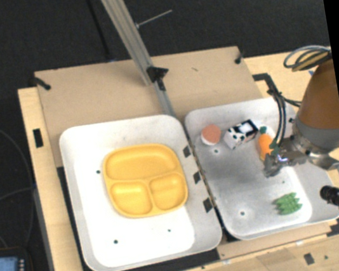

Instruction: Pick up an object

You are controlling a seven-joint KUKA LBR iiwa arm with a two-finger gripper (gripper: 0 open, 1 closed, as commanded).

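In the right bin (247, 215) lie a small round pinkish-red piece (211, 134), a black-and-white toy cow (241, 133), an orange carrot-like piece (265, 143) and a green leafy piece (288, 204). My gripper (273, 164) hangs low over the right side of that bin, just below the orange piece and above the green one. The arm's grey wrist with its orange band (322, 106) reaches in from the right.
The left bin (97, 240) holds a yellow three-compartment tray (144, 179). A metal pole (130, 35) slants up from between the bins at the back. Cables and a black fitting (337, 197) sit at the right bin's outer edge.
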